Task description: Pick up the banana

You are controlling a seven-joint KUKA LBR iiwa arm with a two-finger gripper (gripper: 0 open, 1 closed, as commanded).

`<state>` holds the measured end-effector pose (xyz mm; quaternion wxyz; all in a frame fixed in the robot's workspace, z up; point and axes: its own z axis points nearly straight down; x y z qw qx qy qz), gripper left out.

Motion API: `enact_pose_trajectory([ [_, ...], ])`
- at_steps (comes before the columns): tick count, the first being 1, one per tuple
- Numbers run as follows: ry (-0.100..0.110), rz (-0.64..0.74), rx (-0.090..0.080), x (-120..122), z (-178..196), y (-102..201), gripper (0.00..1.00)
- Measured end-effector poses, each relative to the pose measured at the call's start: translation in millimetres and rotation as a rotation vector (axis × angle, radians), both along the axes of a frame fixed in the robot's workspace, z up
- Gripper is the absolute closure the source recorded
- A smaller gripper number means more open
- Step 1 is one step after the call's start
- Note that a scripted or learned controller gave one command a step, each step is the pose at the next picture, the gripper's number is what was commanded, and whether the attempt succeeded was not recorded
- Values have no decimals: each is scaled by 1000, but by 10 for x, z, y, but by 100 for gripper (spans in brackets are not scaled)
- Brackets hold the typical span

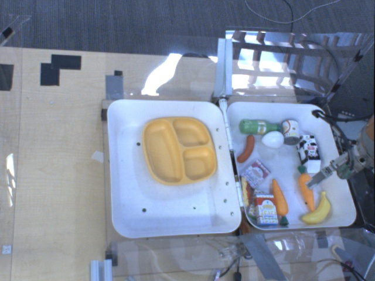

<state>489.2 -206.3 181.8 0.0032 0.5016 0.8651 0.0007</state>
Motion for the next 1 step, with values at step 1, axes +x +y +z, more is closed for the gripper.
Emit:
enact_pose_trajectory([
  [1,2,40,1,-4,-357,9,0],
])
